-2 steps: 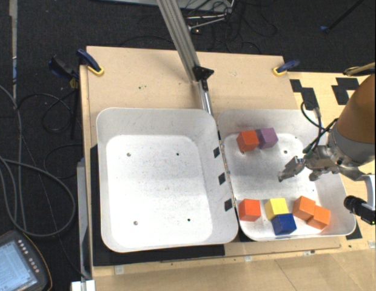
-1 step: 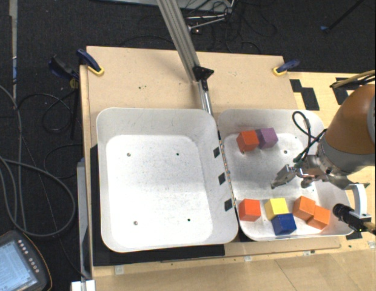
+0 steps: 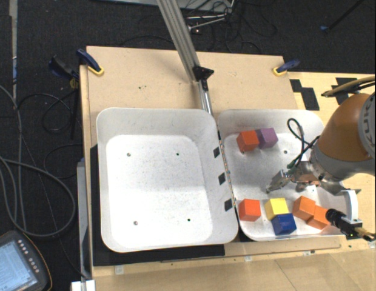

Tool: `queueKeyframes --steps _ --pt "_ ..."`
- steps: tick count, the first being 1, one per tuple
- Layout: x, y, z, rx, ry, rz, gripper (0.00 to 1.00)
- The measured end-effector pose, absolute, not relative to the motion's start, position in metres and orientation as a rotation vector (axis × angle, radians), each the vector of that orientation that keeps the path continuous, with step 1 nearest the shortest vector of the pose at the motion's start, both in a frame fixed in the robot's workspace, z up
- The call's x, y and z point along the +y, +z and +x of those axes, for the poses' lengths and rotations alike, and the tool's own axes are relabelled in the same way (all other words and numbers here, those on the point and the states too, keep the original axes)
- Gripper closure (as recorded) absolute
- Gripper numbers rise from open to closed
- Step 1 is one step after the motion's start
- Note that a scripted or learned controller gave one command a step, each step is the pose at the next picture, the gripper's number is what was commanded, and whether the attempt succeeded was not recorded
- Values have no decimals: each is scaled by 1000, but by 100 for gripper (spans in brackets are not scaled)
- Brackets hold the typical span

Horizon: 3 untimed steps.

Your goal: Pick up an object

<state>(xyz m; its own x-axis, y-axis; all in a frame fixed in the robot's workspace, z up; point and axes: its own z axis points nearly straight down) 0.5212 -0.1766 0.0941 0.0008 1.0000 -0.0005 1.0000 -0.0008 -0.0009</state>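
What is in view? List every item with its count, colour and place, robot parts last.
Shallow white plastic bins: 2, white, side by side on the bench; left bin, right bin.
Orange cube blocks: 4; one at the right bin's far side, one at its near left, two at its near right.
Purple cube block: 1, touching the far orange cube's right side.
Yellow cube block: 1, near edge of the right bin.
Blue cube block: 1, just in front of the yellow one.
Tan wooden bench top: 1, under both bins.
Robot arm: 1, grey and orange, over the right bin.
Gripper: 1, low in the right bin's middle.
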Motion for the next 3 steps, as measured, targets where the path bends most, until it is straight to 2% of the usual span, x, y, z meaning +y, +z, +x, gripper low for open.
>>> queueKeyframes --steps 1,2,3 --pt "-177 106 522 -2223 -2 -2223 100" --pt "-178 153 515 -2225 -4 -2226 100" --pt "-187 210 521 -2229 -4 -2224 100"
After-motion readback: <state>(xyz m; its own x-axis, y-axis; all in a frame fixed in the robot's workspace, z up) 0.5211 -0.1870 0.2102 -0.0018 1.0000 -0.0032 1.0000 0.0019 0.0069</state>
